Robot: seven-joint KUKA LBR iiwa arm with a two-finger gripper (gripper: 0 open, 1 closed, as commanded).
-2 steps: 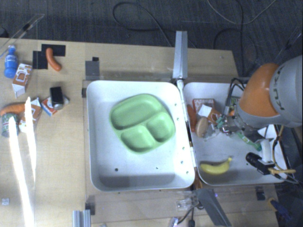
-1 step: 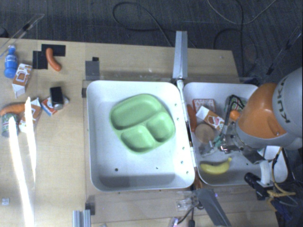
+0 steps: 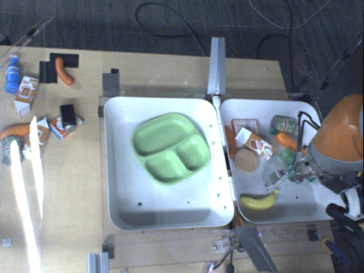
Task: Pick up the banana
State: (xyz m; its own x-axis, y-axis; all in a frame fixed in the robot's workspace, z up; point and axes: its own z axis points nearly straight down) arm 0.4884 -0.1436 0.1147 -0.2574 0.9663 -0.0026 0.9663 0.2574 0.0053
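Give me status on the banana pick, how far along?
Done: the arm is over the right bin. In hand: pincer hovers just above the banana, which lies flat on the bin floor near the front wall. Left: descend, grip, lift.

Small curved yellow banana: whole, unpeeled, lying flat near the front edge of the right white bin, stem end pointing right.

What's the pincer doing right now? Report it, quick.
Pincer: cannot be told whether open or closed; it sits in the right bin just above the banana, with nothing visibly held.
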